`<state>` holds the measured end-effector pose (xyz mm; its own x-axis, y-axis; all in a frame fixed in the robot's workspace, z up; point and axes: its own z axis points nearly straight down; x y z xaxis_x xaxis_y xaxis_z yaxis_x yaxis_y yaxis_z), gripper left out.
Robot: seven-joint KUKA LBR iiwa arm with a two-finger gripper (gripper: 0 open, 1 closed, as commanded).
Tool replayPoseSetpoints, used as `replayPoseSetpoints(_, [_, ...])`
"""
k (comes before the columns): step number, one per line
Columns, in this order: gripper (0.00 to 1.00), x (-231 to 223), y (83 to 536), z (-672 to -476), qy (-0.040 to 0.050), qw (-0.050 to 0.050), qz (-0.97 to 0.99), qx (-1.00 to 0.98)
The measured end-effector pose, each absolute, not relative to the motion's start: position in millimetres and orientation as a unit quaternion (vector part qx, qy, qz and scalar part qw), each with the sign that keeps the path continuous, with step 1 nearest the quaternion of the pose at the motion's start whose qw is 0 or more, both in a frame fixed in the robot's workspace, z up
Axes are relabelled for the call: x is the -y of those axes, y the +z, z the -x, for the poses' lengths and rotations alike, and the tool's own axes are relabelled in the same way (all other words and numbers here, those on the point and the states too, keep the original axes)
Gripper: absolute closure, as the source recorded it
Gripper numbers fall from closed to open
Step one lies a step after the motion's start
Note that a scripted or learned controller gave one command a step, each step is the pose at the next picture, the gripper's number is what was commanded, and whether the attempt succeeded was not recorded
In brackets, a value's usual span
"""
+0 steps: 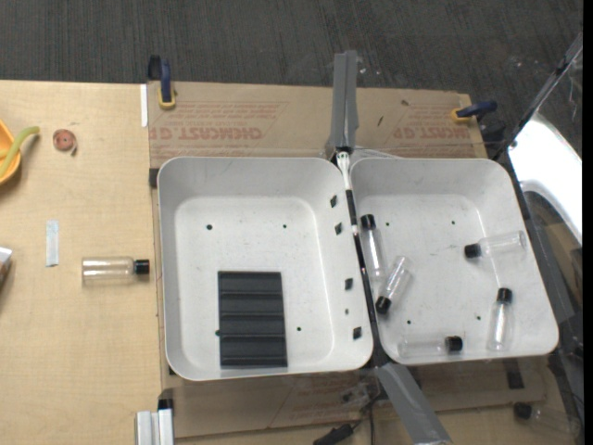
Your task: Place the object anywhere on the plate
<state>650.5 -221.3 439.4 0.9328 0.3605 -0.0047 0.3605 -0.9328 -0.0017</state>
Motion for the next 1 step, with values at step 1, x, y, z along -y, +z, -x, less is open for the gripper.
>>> replayPoseSetpoints(1, [0.0, 222.2, 440.2, -593.9, 0.0025, 0.001, 0.995, 0.102])
